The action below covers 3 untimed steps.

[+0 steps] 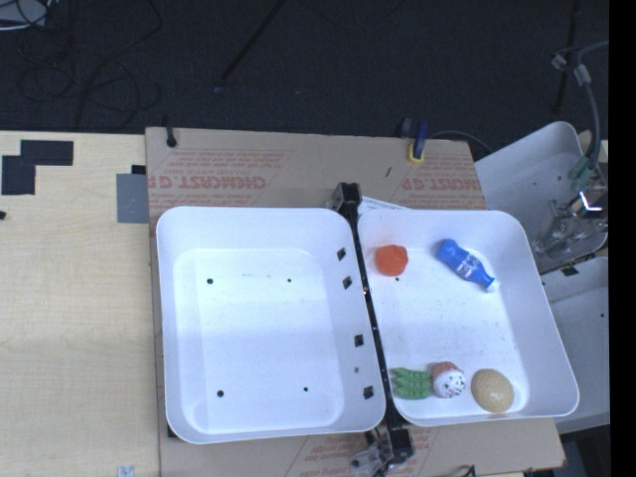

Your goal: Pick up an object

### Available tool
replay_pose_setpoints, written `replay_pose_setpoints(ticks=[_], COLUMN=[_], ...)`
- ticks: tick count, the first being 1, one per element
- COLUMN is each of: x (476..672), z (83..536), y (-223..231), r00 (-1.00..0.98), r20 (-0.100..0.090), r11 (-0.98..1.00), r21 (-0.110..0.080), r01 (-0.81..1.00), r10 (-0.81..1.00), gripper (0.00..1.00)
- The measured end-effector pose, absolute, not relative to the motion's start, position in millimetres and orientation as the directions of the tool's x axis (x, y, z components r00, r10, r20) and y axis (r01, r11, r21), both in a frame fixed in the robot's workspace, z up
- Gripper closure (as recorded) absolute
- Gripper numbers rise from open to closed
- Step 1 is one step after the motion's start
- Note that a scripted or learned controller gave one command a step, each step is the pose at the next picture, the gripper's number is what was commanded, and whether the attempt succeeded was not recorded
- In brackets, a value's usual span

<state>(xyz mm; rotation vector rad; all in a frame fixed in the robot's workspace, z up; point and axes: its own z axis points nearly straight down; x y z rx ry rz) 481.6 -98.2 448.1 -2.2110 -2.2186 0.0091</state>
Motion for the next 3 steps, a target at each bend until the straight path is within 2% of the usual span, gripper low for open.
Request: replay_pose_setpoints(ticks=[1,2,3], x=[474.4,475.6,475.8], z=[344,361,342], y=[-76,-73,-56], r00=[0.001,-0.002,-0.002], r20=[0.002,0.000,0.001], r11=[-0.001,0.002,0.002], r21=[-0.014,-0.002,-0.005], r01=[1.000,1.000,1.000], r10=[1.000,1.000,1.000], gripper=[1.00,1.00,1.00])
